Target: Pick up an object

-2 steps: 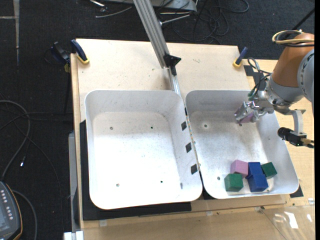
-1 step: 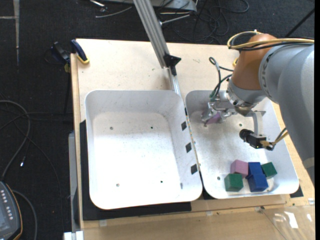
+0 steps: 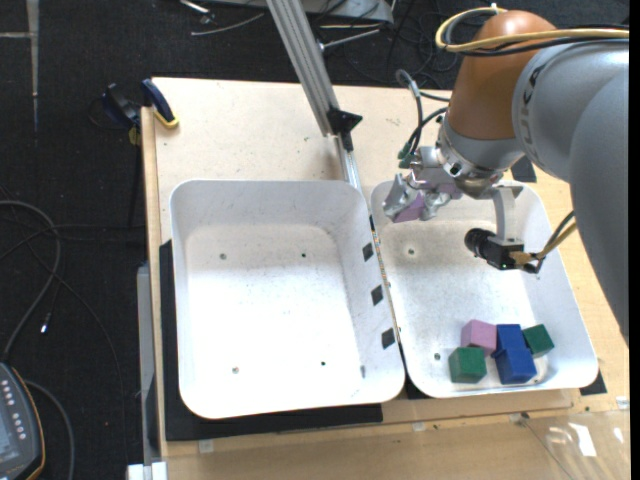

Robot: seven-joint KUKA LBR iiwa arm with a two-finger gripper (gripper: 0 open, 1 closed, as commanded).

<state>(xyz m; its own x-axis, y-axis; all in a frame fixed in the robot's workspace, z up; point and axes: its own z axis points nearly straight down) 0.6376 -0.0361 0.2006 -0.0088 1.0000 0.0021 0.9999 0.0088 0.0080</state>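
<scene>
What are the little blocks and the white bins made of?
Blocks: probably foam or painted wood; matte, solid colours, no shine. Bins: likely thin moulded plastic; smooth white, with rounded corners and a curled rim.

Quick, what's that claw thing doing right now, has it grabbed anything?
Gripper: shut on a purple block, raised above the right bin.
</scene>
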